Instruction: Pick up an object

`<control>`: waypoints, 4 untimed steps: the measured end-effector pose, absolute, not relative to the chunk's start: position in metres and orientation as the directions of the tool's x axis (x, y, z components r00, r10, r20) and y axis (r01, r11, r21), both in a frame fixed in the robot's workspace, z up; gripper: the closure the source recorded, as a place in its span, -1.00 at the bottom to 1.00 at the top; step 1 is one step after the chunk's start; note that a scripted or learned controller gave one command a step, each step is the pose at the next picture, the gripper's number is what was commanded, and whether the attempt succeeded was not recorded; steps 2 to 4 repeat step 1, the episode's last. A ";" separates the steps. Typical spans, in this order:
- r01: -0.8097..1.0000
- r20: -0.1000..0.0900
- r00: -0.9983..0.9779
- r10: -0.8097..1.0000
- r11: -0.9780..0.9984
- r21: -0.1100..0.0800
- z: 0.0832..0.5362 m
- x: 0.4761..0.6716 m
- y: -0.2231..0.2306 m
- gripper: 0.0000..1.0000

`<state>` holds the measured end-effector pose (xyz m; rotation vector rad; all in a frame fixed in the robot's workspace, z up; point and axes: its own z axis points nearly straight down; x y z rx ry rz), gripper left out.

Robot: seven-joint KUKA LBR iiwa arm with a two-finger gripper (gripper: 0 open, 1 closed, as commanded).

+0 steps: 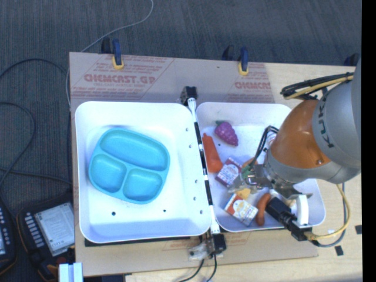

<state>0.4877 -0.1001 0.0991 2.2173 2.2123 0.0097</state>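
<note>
Right bin (305,216): hand (249,178) low over small packets (229,173), touching; grip state unclear.

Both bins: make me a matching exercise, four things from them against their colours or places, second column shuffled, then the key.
Things:
1. divided plate
2. grape bunch
3. carrot
4. small carton

Descriptions:
A. purple, near the far wall of the right bin
B. orange, lying along the right bin's left wall
C. blue, in the left bin
D. orange and white, near the front of the right bin

Pairs: 1-C, 2-A, 3-B, 4-D
</note>
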 end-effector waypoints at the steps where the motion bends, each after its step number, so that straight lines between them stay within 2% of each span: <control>1: 1.000 0.000 -0.001 1.000 0.001 0.001 0.209 0.495 -0.034 1.00; 4: 1.000 0.000 -0.001 1.000 0.001 0.001 0.209 0.495 -0.034 1.00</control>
